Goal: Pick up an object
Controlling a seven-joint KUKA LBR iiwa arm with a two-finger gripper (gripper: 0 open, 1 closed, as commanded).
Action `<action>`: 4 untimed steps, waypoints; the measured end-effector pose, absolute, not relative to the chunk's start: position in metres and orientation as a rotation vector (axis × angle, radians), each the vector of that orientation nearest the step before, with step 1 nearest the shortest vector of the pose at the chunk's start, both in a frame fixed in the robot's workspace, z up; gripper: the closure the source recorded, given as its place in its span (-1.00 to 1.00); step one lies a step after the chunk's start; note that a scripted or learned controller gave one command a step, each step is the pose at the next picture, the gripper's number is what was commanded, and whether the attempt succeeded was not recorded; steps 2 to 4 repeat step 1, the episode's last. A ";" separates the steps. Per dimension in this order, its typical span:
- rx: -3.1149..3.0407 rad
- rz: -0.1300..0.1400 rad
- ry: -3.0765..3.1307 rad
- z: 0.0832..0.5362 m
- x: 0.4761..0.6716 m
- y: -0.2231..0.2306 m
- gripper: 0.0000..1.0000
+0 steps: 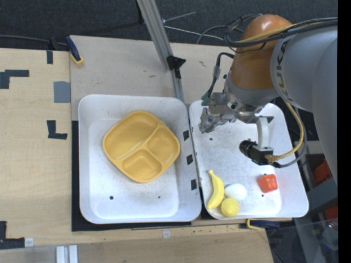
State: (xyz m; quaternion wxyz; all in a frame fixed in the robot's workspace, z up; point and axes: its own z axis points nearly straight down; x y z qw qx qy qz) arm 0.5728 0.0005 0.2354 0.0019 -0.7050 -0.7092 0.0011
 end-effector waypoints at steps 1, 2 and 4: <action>-2.212 0.002 -2.227 0.233 0.570 0.049 1.00; -2.212 0.002 -2.227 0.233 0.570 0.049 1.00; -2.212 0.002 -2.227 0.233 0.570 0.049 1.00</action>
